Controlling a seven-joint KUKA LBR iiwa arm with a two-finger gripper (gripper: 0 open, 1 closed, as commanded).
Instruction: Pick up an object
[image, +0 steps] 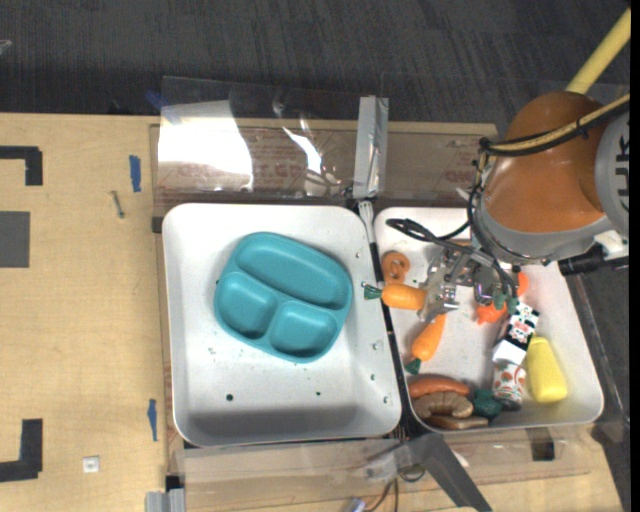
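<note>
You see the gripper (455, 285) hanging low over the left half of the right bin (585, 345), its metal fingers pointing toward the divider between the bins, and whether they are spread or closed cannot be told from this slant. Nothing shows between them, so judge the pick as not yet made: the grasp and the lift are both left to do. The likeliest targets lie just beside it: one orange carrot (403, 296) against the bin's left wall, and a second carrot (427, 340) slanting below it toward the bin's middle. A small doughnut-like piece (396, 265) sits near the upper left corner. Along the front edge you have a hot dog (440, 387) and a brown bread-like piece (445, 407), with a milk carton (518, 335) and a yellow bottle (546, 368) toward the right front corner. The crowding and the left wall may hamper closing. The left bin (200, 380) carries a teal divided plate (283, 295).
</note>
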